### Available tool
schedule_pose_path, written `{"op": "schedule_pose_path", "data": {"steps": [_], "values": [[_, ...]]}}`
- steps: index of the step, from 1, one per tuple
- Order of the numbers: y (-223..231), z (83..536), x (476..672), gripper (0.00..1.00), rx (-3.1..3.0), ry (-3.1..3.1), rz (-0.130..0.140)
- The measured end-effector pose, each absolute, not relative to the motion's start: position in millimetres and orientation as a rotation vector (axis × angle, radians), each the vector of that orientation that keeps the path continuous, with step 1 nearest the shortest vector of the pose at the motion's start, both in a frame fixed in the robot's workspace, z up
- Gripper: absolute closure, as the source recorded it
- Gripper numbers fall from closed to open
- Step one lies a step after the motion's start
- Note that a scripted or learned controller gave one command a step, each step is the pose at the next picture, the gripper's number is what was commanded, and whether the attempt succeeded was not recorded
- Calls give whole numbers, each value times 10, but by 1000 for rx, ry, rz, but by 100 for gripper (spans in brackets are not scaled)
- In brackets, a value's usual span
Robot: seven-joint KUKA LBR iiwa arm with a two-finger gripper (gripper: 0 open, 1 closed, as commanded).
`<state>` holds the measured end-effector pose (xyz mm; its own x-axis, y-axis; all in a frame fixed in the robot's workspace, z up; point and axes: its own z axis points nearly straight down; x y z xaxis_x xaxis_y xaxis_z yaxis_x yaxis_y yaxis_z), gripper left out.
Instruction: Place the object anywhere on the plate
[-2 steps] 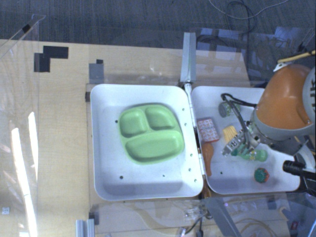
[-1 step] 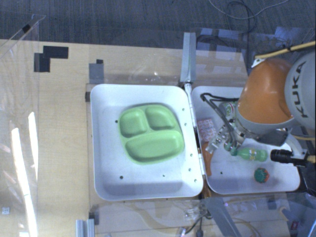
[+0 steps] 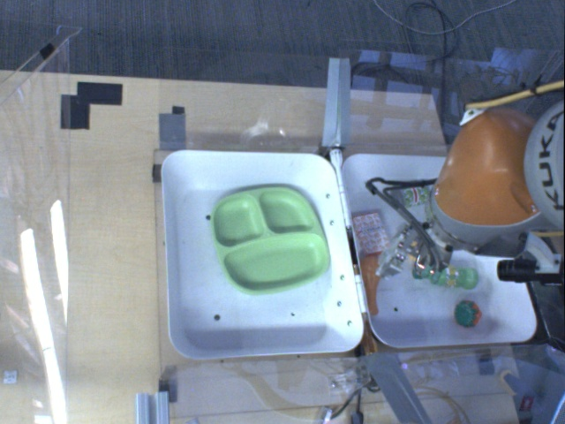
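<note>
camera view: bottle beside claw

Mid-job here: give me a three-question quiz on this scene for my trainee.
1. True or false: the green plate lies in the left bin.
2. How many compartments does the plate have? A) two B) three C) five
3. Fill in: the pincer hangs over the ____ bin.

Key: 1 true; 2 B; 3 right.
</note>
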<state>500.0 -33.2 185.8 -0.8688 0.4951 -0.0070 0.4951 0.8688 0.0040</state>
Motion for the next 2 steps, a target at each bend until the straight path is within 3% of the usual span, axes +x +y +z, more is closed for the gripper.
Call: {"op": "schedule_pose_path", "data": {"steps": [1, 2], "values": [[-324, 1861, 5523, 100, 722, 3049, 3], [-579, 1862, 5999, 100, 1516, 2743, 4]]}}
